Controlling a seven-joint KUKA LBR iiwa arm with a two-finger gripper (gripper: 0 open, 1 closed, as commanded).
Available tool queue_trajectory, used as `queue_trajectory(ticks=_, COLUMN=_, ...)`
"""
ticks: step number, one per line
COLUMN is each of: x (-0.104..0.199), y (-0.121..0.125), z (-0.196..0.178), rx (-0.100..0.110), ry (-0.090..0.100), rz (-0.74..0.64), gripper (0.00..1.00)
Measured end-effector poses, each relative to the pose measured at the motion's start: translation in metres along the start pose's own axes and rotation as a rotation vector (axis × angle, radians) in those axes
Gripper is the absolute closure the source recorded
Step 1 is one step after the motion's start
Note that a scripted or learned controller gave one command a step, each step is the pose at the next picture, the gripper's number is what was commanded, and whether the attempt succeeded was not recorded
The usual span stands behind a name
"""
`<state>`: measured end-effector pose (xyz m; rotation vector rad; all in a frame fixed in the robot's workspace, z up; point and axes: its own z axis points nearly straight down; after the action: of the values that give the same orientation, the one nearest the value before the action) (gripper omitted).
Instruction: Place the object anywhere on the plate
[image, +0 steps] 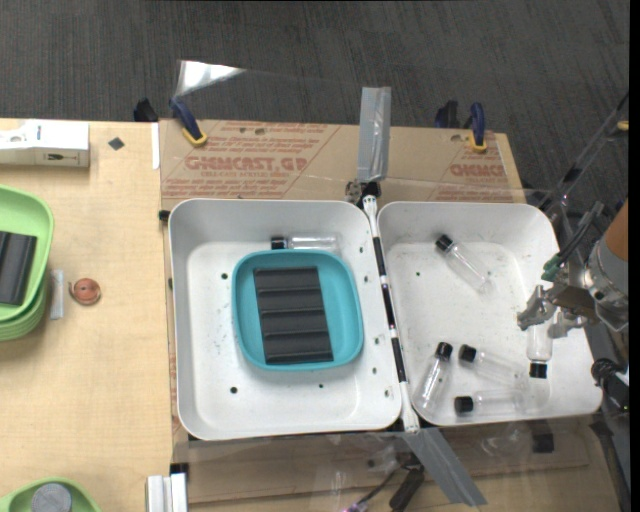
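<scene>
A teal square plate (350, 300) with a black ridged insert (292, 314) lies in the left white bin (200, 330). One clear vial with a black cap (300, 242) rests just behind the plate. Several more such vials lie in the right bin (500, 235): one near the back (457, 257), two near the front middle (432, 374) (487, 363), one at the front edge (490, 402). My gripper (540, 318) hangs over the right bin's right side, directly above another vial (538, 350) that points cap-down toward the front. Whether it touches that vial is unclear.
A green tray (20, 300) and a small round orange piece (86, 290) sit on the wooden bench to the left. A white box (45, 145) lies at the back left. Cardboard (250, 160) clamped with blue-yellow clips lies behind the bins.
</scene>
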<state>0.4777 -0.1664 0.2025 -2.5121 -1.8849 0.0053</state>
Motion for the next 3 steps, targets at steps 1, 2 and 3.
queue_trajectory(ticks=1, x=0.039, y=-0.012, z=0.004, rx=0.001, ry=0.001, rz=-0.190, gripper=1.00)
queue_trajectory(ticks=2, x=0.092, y=-0.027, z=0.012, rx=0.000, ry=0.001, rz=-0.360, gripper=1.00)
queue_trajectory(ticks=3, x=0.139, y=-0.040, z=0.012, rx=-0.001, ry=0.001, rz=-0.592, gripper=1.00)
